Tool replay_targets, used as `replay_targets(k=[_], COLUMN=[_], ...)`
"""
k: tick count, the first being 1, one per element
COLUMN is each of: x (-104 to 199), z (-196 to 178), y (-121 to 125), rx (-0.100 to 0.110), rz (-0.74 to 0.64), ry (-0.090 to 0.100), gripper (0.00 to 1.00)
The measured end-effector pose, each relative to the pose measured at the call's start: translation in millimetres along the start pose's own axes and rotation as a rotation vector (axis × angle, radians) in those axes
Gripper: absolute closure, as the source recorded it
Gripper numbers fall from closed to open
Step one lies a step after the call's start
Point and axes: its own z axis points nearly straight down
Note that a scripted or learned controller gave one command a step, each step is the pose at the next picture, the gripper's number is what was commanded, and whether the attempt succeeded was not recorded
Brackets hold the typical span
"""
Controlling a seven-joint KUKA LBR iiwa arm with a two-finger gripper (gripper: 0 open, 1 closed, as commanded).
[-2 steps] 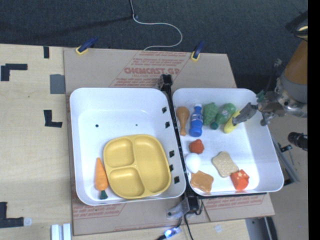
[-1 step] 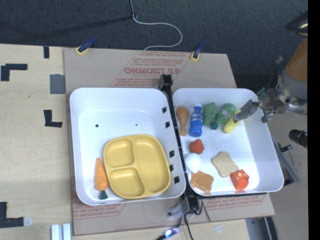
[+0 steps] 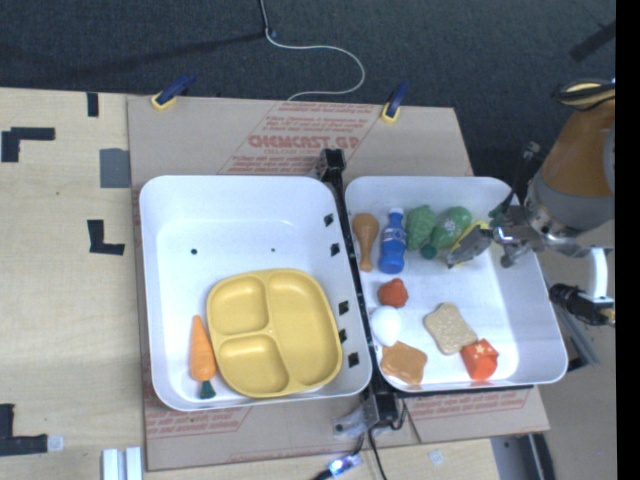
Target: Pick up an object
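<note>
Two white bins on the worktop (image 3: 60, 268) — tool (image 3: 468, 250) at right bin (image 3: 520, 298) upper edge, beside green vegetables (image 3: 437, 226); finger state can't tell. Yellow plate (image 3: 272, 330), carrot (image 3: 201, 353) lie in left bin (image 3: 240, 218).

A yellow plate (image 3: 273, 330) is glowing in the left white bin (image 3: 170, 230), an orange carrot (image 3: 201, 351) lying at its left edge — green-tipped. In the right white bin (image 3: 525, 313): a blue bottle (image 3: 392, 240), a white egg (image 3: 385, 325), a red pepper (image 3: 480, 359).
</note>
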Motion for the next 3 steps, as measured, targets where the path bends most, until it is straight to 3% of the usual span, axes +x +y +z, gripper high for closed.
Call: replay_targets(k=[1, 2, 3], x=[-7.6, -6.8, -6.8], z=[52.1, 80.1, 67.7], y=[4.7, 4.8, 5.8], rx=[-0.002, -0.005, -0.008], rz=[0.000, 0.000, -0.001], ry=[-0.001, -0.002, -0.003], gripper=[0.00, 0.00, 1.00])
